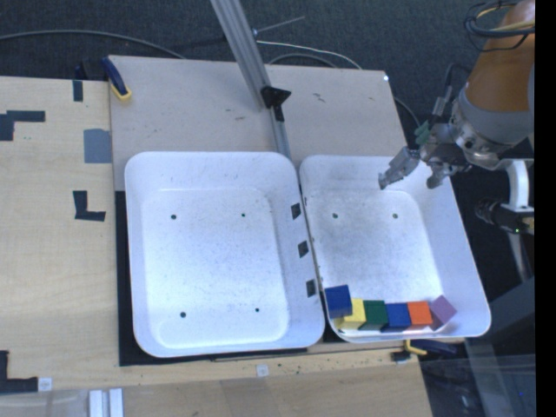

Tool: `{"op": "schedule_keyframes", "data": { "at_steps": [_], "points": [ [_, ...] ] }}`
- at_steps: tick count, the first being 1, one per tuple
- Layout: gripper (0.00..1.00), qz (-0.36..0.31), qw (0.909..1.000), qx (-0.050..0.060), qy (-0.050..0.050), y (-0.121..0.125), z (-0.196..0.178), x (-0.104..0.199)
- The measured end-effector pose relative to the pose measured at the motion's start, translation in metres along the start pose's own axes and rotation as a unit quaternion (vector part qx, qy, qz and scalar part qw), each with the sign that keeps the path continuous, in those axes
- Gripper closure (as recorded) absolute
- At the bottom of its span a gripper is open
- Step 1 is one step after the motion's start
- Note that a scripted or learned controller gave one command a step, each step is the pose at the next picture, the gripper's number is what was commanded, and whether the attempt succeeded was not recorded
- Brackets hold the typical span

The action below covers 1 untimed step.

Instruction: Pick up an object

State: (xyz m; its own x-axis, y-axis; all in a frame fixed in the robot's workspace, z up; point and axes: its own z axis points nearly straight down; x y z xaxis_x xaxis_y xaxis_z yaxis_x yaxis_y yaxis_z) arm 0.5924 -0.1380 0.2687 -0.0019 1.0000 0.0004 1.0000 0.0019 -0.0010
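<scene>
Several small blocks lie in a row along the near edge of the right bin (452, 233): a blue block (337, 299) on a yellow one (354, 316), then a green block (374, 313), another blue block (398, 315), an orange block (419, 313) and a purple block (442, 308). My gripper (410, 171) hangs over the far right corner of that bin, well away from the blocks. Its two fingers stand apart with nothing between them.
The left bin (139, 233) sits beside the right one with a few small black clips (302, 248) on the shared rim. A metal rail (245, 50) slants across the far bench. A yellow-handled tool (116, 80) lies at the back left.
</scene>
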Motion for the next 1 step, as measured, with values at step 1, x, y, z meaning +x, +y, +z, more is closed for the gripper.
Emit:
{"op": "schedule_keyframes", "data": {
  "at_steps": [1],
  "points": [
    [0.0, 0.002, 1.0, 0.004, -0.001, 0.0049, 0.0869, -0.0461]
  ]
}}
